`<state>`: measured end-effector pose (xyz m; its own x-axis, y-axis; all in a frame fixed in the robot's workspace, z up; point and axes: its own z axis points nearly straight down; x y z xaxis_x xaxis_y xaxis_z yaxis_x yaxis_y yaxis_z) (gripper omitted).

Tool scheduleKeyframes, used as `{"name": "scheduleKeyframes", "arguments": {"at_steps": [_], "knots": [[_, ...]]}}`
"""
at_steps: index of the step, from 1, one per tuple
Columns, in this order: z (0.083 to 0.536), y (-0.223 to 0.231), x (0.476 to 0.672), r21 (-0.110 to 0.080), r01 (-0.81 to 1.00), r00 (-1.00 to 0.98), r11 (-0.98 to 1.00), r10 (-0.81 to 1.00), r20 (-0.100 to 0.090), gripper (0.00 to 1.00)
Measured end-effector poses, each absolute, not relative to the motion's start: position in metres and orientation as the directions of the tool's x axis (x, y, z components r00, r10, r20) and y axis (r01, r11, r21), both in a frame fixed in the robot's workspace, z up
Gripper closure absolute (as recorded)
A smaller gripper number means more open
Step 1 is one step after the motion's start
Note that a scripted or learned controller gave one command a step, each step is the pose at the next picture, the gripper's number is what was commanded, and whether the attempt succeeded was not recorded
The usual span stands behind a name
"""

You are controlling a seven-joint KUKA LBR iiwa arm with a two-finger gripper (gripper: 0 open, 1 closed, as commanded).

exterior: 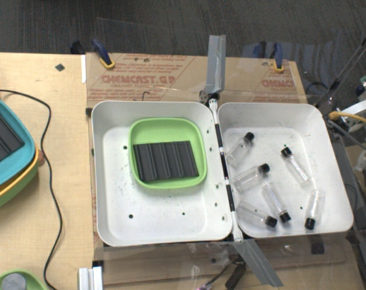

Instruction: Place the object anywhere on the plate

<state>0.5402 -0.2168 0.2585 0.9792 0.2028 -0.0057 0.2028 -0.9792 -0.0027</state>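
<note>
From the camera view, looking down at a slant: left bin (pixel 165 216) and right bin (pixel 273 122), both shallow and white, touching along a shared middle edge; upright grey metal bracket (pixel 216 65) at the far end of that edge.

In the left bin, toward its far side: green plate (pixel 168 125), square with rounded corners, lying flat; on it a dark ribbed pad (pixel 168 161), covering most of the plate's floor.

In the right bin: several clear vials (pixel 252 175) with black caps, lying on their sides, scattered at different angles; most near the bin's near edge and middle, one (pixel 292 164) further right; all well apart from the plate, none on it.

Behind both bins: brown cardboard sheet (pixel 147 77) with red print, held by two blue clamps (pixel 101 52).

At left: pale wooden bench top (pixel 56 210), a black cable (pixel 53 180) snaking across it, stacked teal and yellow-green bowls (pixel 11 162) at the edge.
</note>
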Motion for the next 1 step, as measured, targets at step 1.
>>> {"name": "scheduleKeyframes", "arguments": {"at_steps": [1], "knots": [[0.2679,-0.2218,0.5276,-0.003,0.198,0.980,-0.980,0.198,-0.005,0.00]]}}
